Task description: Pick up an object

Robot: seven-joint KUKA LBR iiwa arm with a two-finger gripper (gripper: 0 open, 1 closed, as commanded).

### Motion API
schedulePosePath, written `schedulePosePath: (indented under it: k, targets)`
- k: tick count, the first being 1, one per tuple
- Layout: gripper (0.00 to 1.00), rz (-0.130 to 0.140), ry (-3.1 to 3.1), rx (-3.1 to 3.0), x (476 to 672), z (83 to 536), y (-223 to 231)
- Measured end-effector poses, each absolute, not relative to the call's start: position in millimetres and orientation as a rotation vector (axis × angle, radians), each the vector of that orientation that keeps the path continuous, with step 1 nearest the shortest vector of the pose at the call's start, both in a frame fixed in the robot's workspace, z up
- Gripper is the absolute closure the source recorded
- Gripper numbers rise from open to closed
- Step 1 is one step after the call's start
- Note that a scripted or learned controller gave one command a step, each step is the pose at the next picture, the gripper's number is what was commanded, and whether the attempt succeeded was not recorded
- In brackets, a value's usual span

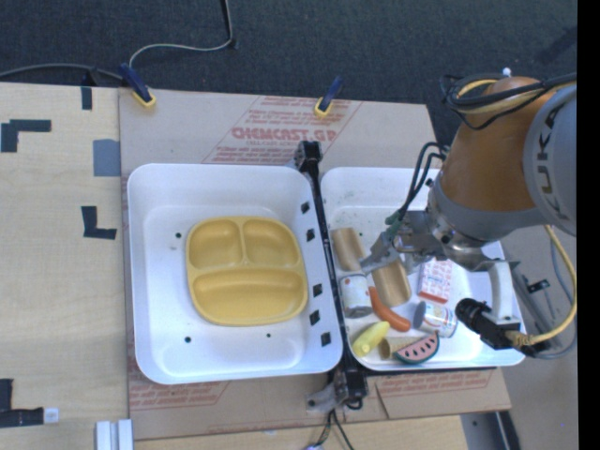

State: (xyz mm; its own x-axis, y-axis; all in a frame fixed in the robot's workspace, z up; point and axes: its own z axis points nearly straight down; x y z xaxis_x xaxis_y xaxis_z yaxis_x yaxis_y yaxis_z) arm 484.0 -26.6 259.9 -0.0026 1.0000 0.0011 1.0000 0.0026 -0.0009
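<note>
Grey gripper (pixel 386 254) over right bin (pixel 366 184) (finger state unclear), nr tan block (pixel 391 282).

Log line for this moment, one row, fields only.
arm: over right bin | gripper: above tan block | grasp: none visible | left bin: yellow divided plate

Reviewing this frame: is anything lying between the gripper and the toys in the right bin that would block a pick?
Nothing visible does. The gripper hangs over the right bin, directly above the tan block, with the orange carrot and brown cylinder right beside it.
</note>
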Motion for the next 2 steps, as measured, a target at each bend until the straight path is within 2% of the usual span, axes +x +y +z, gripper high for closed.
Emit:
schedulePosePath:
  k: [1,2]
  targets:
    - [1.0,0.001,-2.222,-2.219,483.9,257,-16]
    - [1.0,0.003,-2.221,-2.221,483.6,253,-34]
